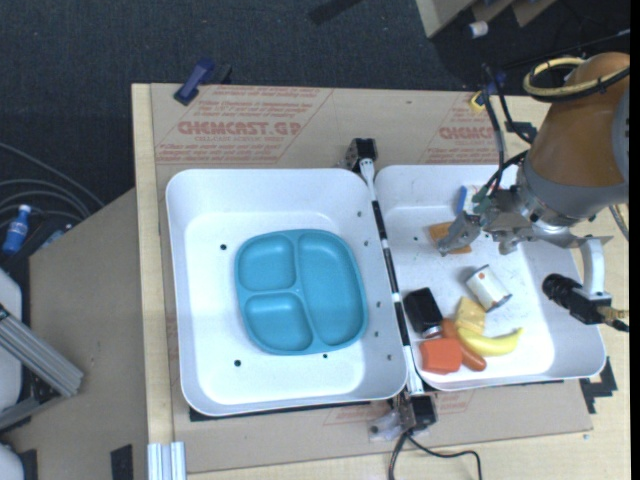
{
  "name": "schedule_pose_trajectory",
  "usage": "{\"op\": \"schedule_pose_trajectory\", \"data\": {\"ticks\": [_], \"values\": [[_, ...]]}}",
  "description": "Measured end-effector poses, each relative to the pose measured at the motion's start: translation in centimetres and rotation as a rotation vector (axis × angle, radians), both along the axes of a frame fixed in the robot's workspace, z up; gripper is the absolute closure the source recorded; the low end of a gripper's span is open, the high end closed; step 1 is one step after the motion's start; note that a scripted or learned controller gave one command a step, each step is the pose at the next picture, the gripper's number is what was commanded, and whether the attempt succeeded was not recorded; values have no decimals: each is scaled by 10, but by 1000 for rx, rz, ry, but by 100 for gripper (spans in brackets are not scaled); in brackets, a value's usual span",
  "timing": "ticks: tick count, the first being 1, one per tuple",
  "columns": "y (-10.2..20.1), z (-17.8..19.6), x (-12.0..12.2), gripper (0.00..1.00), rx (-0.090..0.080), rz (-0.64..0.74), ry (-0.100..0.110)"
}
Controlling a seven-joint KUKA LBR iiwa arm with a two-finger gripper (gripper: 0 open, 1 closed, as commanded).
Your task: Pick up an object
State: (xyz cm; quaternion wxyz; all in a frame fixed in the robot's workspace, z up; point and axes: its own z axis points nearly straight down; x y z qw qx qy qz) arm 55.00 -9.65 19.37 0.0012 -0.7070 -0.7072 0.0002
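Note:
In the right bin point(570, 358) lie a white cylinder with a red end point(488, 288), a yellow banana point(487, 335), an orange-red block point(444, 356) and a black block point(422, 310). A small orange piece point(438, 232) and a thin blue item point(461, 200) sit near the bin's far side. My gripper point(485, 240) hangs over the bin's far middle, just right of the orange piece and above the white cylinder. Its fingers stand apart, open, with nothing between them.
The left bin point(200, 268) holds a blue divided plate point(298, 290). A black clamp point(362, 152) sits at the bins' far joint. The arm's grey wrist and orange band point(580, 118) cover the right bin's far right corner. A black fitting point(570, 296) sits on the right rim.

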Motion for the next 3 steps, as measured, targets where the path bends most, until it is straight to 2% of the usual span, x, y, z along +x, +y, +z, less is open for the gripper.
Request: {"op": "schedule_pose_trajectory", "data": {"ticks": [1,2,3], "values": [[-9,-81,87,0,-1,0,-1],[4,-109,116,0,0,0,-2],[2,-109,117,0,-2,0,-3]]}}
